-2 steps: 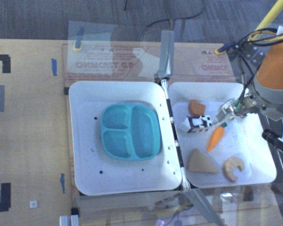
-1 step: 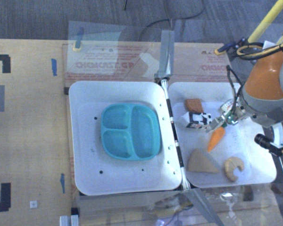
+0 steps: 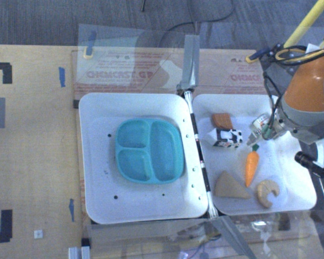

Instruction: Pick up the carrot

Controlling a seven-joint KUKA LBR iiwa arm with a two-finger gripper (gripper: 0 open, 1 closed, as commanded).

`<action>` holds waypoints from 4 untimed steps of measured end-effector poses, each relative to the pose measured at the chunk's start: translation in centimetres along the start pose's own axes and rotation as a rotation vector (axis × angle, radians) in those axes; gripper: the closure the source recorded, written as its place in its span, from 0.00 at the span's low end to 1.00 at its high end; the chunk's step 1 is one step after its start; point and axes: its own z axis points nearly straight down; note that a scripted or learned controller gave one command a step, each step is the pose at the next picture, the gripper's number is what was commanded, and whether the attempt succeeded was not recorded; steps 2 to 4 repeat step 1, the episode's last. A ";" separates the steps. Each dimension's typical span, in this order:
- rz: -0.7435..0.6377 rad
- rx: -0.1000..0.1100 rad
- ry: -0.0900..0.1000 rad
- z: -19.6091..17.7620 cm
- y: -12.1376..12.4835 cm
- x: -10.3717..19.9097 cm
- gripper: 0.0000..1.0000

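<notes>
One carrot (image 3: 251, 168) lies in the right bin (image 3: 308, 198), roughly mid-floor, orange body running lengthwise with its green top pointing toward the bin's far wall. Nothing touches it.

Taking the carrot as the reference:
- Gripper (image 3: 261, 131) hangs just beyond the green top and a little to its right, close but apart from it. Metallic wrist parts and wires crowd that spot; I cannot tell whether the fingers are spread or closed. Nothing is visibly between them.
- Arm (image 3: 309, 93), grey with the orange band, rises behind the gripper, to the carrot's far right, over the bin's right wall.
- Black-and-white toy cow (image 3: 227, 138) stands to the carrot's far left, near the green end.
- Brown square piece, like toast (image 3: 222, 120), lies beyond the cow, nearer the far wall.
- Tan wedge (image 3: 230, 186) lies to the carrot's near left, just beside the tip but apart.
- Pale curled pastry piece (image 3: 267, 192) lies to its near right, close to the tip.

Further left of the carrot, across the divider where the two bins meet, the left bin (image 3: 97, 198) holds a teal plate (image 3: 149, 150) with three compartments, centred on its floor.
</notes>
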 end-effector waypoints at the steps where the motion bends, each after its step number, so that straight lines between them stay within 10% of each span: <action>1: 0.172 0.006 0.002 -8.8 0.8 0.8 1.00; 4: 0.172 0.006 0.002 -8.8 0.8 0.8 1.00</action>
